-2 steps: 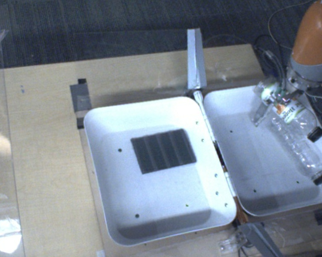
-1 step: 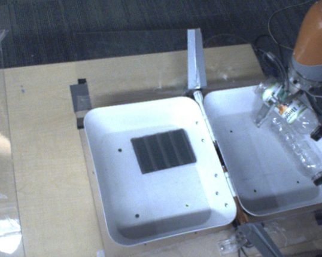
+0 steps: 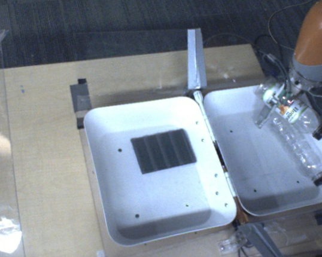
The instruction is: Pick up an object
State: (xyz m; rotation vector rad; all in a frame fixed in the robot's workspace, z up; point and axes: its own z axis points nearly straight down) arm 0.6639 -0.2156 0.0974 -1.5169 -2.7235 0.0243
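Bench (image 3: 50, 191) is light wood, set against dark carpet-like flooring at the top of the view. A clear plastic sheet with glare patches is seen over the bench's left side. A grey metal bar (image 3: 195, 59) is stood at the far edge, between the two bins; small black brackets are seen at the left bin's corners.

Left bin (image 3: 104, 134): white, shallow, rounded corners. A dark ribbed rectangular pad (image 3: 163, 150) is laid flat near its centre, clear of all walls.

Right bin (image 3: 245, 160): white, same form, touching the left bin along the middle seam. A clear plastic bottle (image 3: 300, 145) is laid on its side along the right half, dark cap toward the near right corner, base toward the far right corner. A white label with green and red print is wrapped near the far end; text too small to be read.

Arm enters from the right, orange band visible at top right. Gripper (image 3: 277, 99) is positioned over the far right corner of the right bin, at the bottle's labelled end. Clenched or released: cannot be told; contact with the bottle cannot be confirmed.
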